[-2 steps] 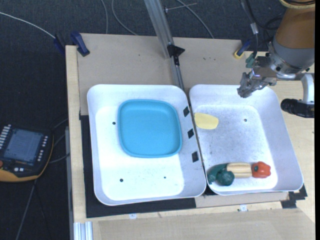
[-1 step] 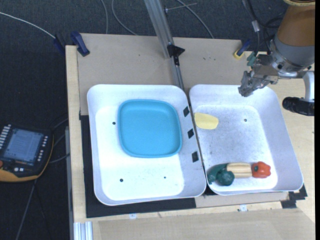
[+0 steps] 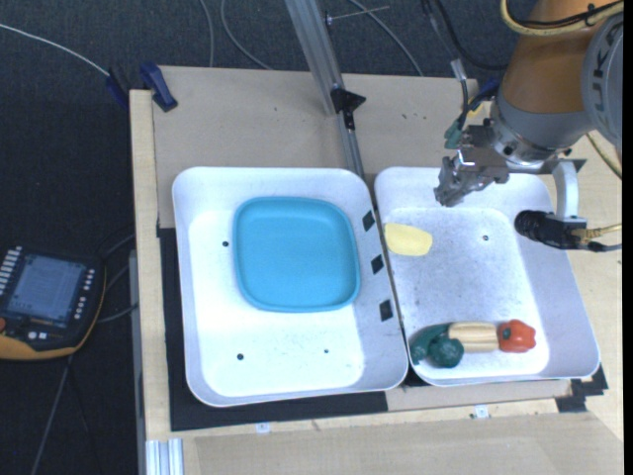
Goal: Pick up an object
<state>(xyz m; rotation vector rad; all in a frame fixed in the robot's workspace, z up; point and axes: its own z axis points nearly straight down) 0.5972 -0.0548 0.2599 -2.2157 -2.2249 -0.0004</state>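
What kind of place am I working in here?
Likely a robotics lab test bench: two white bins on a plywood board, loose cables on dark carpet, and a teach pendant on the floor.

No readable text, label, brand or number anywhere. Partial dark letters on the arm (image 3: 605, 62) at the frame's right edge, cut off and illegible. Pendant (image 3: 45, 300) screen too blurred to read.
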